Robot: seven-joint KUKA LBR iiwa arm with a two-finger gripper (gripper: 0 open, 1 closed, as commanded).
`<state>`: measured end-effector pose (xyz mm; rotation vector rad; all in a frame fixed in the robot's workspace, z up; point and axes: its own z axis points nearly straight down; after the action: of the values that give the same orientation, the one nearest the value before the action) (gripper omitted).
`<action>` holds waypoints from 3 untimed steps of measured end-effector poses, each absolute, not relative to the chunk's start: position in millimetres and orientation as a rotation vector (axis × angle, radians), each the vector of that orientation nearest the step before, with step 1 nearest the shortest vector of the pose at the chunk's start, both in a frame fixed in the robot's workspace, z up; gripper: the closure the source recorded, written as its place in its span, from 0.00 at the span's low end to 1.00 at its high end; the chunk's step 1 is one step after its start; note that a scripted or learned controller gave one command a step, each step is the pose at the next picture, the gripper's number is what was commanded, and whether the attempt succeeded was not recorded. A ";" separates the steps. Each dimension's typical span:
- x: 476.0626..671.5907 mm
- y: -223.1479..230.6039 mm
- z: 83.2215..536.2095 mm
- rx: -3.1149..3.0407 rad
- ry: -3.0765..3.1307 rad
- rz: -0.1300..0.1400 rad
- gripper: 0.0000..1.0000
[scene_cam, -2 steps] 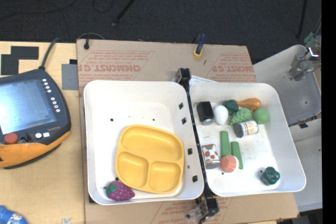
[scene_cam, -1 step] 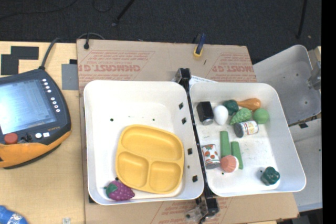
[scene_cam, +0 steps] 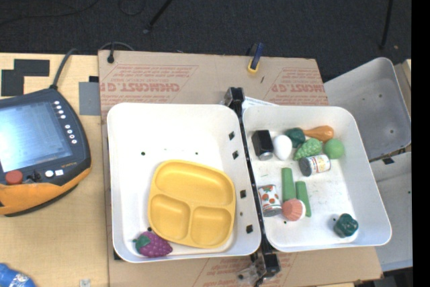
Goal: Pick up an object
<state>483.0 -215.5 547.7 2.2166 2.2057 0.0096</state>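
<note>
The right bin (scene_cam: 363, 144) holds several small toy foods: a black block (scene_cam: 262, 142), a white egg (scene_cam: 283, 146), an orange carrot (scene_cam: 320, 133), a green leafy piece (scene_cam: 310, 148), a lime-green ball (scene_cam: 334, 148), a small labelled can (scene_cam: 316, 165), two green sticks (scene_cam: 293, 187), a pink-tipped piece (scene_cam: 293, 210), a printed can (scene_cam: 269, 199) and a dark green pepper (scene_cam: 345, 226). The left bin (scene_cam: 134, 144) holds a yellow divided plate (scene_cam: 191, 204) and a purple grape bunch (scene_cam: 154, 245) at its front left corner.
A teach pendant (scene_cam: 37, 144) with a screen lies on the bench at the left. Brown cardboard (scene_cam: 181, 80) lies under both bins. A grey metal panel (scene_cam: 376, 97) stands at the right. Cables run over the dark floor behind.
</note>
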 end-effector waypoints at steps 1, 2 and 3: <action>493.2 -174.6 537.5 2.220 2.227 -0.001 1.00; 475.6 -182.6 537.6 2.224 2.223 -0.002 1.00; 476.3 -197.5 537.4 2.223 2.222 -0.002 1.00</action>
<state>476.3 -197.5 537.4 2.2228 2.2220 -0.0021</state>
